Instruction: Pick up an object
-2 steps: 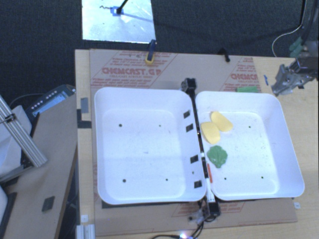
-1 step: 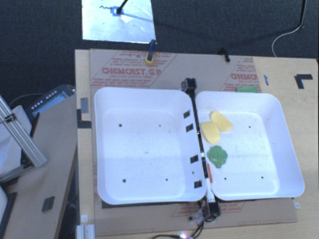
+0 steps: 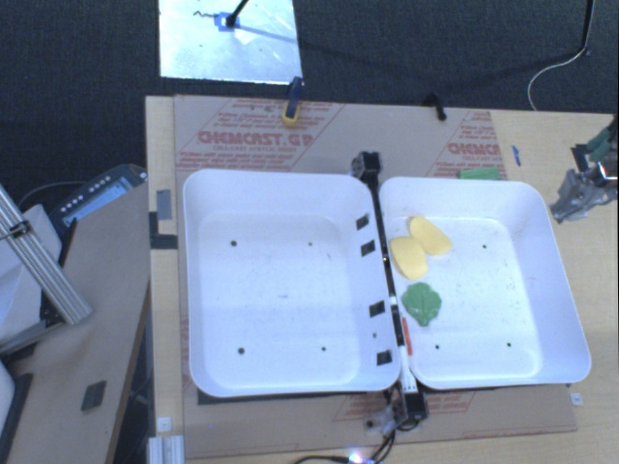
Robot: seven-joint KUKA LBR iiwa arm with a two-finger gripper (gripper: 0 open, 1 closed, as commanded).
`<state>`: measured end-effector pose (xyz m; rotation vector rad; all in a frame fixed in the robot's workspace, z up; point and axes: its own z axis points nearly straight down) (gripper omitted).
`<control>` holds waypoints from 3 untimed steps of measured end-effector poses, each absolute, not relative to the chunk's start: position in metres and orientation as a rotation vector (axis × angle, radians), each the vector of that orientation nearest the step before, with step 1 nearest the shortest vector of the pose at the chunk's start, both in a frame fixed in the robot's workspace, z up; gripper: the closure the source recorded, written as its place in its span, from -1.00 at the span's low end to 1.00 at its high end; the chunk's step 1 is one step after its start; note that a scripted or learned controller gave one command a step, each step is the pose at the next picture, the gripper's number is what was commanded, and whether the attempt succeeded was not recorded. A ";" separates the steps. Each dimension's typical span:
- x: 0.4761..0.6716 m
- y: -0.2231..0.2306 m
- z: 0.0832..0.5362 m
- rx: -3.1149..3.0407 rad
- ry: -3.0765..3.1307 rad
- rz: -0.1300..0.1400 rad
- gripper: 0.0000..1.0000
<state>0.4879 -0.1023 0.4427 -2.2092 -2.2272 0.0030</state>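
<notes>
gripper [image 3: 580,201] right of right bin [image 3: 542,259] | we couldn't tell its grip state | yellow pieces [image 3: 418,246], green piece [image 3: 422,303] lay far left, across bin

We see the bench under even, cool overhead light, with the two white bins [image 3: 290,288] bright, close to washed out, across their floors. Soft, faint shadows sit along the bins' inner walls and under their near rims. Well away from the gripper [image 3: 580,196], at the far left of the bench's top edge, a metal sheet [image 3: 229,27] throws back a pale glare. The dark floor around it reads grainy. The whole picture is slightly soft, and we find the gripper itself blurred at the frame's edge, its detail hard to make out.
</notes>
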 end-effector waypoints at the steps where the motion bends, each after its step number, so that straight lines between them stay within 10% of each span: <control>1: 0.487 -0.082 0.540 -2.221 -2.235 -0.012 1.00; 2: 0.492 -0.189 0.535 -2.234 -2.218 0.000 1.00; 3: 0.486 -0.147 0.433 -2.211 -2.224 0.004 1.00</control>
